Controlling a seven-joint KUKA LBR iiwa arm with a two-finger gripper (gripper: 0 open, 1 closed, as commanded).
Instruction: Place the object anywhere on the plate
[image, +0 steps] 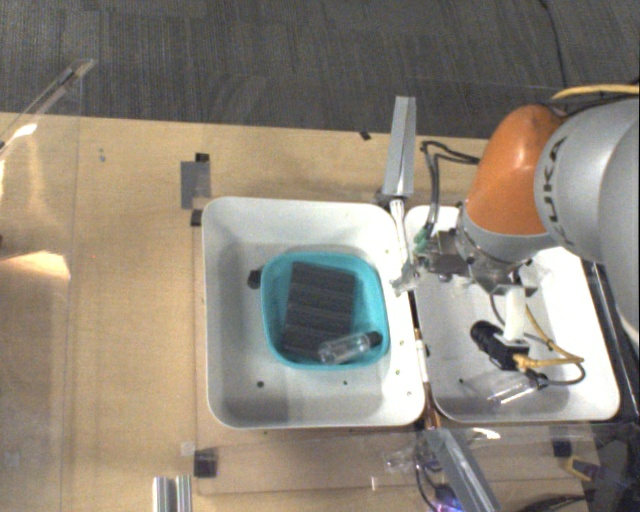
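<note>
A dark carpeted floor runs along the top, and below it a pale wooden bench (110, 330) carries two shallow white bins side by side. In the left bin (225, 300) a blue-green plate (272, 300) sits a little toward the bin's right wall. A dark ribbed block (318, 305) covers most of the plate's floor. A small clear bottle (350, 347) with a dark cap lies on its side at the plate's near right corner, partly on the block and up against the plate's rim. I take the bottle to be the object, and by that reading it already rests on the plate. The gripper (410, 275) hangs over the seam between the two bins, near their far edge, with the arm's grey and orange bulk above the right bin (590, 400). Whether it is open or closed I cannot tell, and nothing can be seen in its grasp. The bottle looks light, hard and smooth, so it would likely slip under a loose pinch and roll if nudged. The best hold is probably across the middle of its body, square to its length, coming from above. The plate's rim crowds it on the near side, and the ribs under it may tilt it.
</note>
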